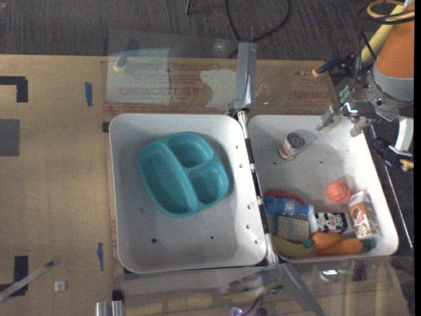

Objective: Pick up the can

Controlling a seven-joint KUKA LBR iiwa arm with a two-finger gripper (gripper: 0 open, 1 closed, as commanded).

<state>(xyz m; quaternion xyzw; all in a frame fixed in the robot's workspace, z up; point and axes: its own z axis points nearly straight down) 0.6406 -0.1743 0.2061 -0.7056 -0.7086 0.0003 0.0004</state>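
Nothing is lifted yet, as I judge it: the whole pick remains. Taking the can (290, 145) as my landmark, the clutter nearest the camera lies well below it along the right bin's (368, 151) low wall: a soft yellow banana (289, 245), a smooth orange carrot (337, 244), boxy printed cartons (331, 222) and a blue bottle (287, 207). A rounded pink ball (338, 191) sits between them and the can. The can stands upright, a short cylinder with a dull metal lid, alone on bare white plastic. To its left, in the other bin, rests a glossy teal divided plate (184, 172). My gripper (343, 115) hovers up-right of the can, apart from it; my fingers look spread, pinching nothing.
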